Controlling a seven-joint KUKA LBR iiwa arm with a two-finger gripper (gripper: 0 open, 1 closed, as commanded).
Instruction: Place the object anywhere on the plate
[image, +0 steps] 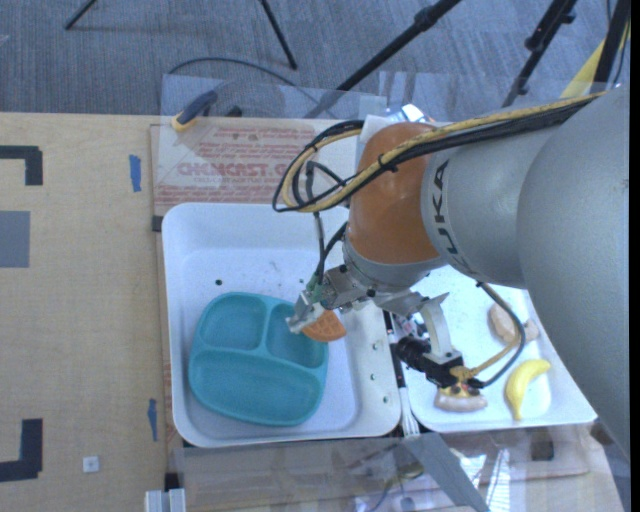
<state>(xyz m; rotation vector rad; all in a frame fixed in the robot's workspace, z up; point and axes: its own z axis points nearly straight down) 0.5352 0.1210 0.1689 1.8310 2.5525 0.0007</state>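
**Setting the orange piece down on the teal plate**

The gripper (318, 312) hangs over the left bin (215, 240), at about three o'clock of the teal divided plate (260, 372); between its fingers sits a small orange object (324, 327), possibly a toy food slice, clamped and poised right at the plate's upper right compartment; whether it touches the plate cannot be told. To finish well, judge the object's centre inside the rim, nudge toward nine o'clock if it overhangs, lower gently, then release straight up; a slanted release could roll it off into the bin. In the right bin (575, 400), at four o'clock, lie a banana (526, 385) and other toy foods, well apart.
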